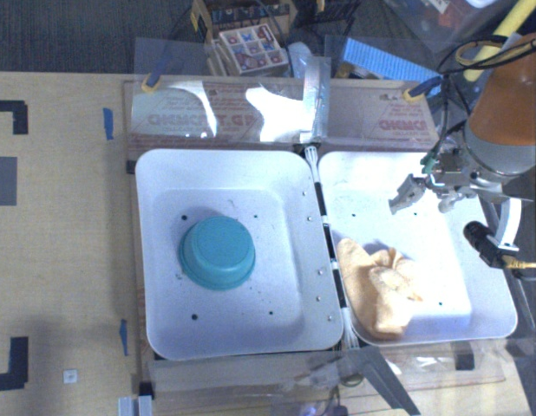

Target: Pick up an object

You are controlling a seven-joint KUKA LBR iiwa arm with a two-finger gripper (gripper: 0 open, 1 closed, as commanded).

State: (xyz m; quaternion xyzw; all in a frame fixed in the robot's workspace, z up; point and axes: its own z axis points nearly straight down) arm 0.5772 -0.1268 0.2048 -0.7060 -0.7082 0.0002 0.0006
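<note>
In the right bin (476, 319), a crumpled tan cloth (381, 289) lies below the arm's open, unladen jaws.

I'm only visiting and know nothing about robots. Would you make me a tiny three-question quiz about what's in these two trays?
1. True or false: the blue bowl lies in the left bin.
2. Which thing shares the right bin with the gripper? A) blue bowl B) tan cloth C) red cup
3. Fill in: the gripper hangs over the right bin's ____ part, toward the cardboard wall.

Key: 1 true; 2 B; 3 far. The gripper is apart from the cloth, with nothing between its fingers.
</note>
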